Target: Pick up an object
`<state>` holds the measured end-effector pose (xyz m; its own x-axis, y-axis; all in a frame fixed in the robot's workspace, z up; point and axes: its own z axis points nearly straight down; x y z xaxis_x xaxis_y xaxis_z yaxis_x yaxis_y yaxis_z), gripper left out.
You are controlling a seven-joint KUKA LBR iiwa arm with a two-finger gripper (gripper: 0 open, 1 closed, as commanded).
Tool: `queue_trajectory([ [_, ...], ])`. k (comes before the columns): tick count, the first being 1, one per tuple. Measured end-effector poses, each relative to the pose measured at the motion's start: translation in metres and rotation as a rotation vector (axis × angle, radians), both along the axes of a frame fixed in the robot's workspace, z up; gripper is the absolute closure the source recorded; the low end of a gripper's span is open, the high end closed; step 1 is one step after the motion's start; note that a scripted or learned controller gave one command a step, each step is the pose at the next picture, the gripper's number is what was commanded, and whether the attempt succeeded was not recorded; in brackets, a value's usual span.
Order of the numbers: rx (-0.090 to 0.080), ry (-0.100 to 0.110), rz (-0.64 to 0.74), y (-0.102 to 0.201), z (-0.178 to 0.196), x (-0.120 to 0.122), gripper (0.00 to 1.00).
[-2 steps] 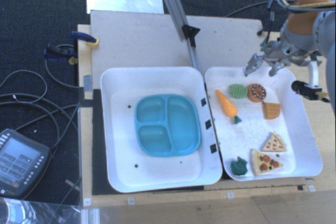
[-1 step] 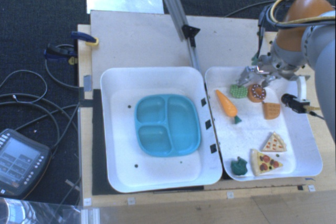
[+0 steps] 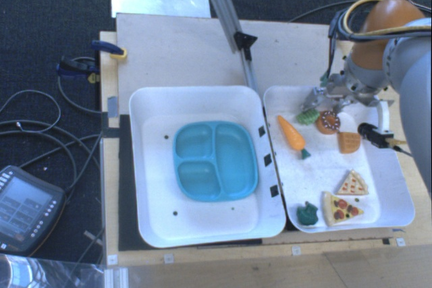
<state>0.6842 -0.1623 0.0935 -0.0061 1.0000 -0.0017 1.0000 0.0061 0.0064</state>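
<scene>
Blue tray (image 3: 216, 160) in left bin (image 3: 145, 145); toy food in right bin (image 3: 398, 202)

Bench (image 3: 175, 50), two white bins (image 3: 152, 212) side by side

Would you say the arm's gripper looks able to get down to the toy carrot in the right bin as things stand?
Probably yes. The carrot lies alone on open bin floor, with nothing on top of it or touching it. The gripper hovers near the doughnut and a green piece, so only a short move separates them.
</scene>
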Motion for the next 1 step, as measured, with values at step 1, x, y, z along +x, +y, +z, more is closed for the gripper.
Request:
queue_trajectory([
  [1,-0.002,-0.006,0.004,-0.0003,0.0135,0.0018,1.00],
])
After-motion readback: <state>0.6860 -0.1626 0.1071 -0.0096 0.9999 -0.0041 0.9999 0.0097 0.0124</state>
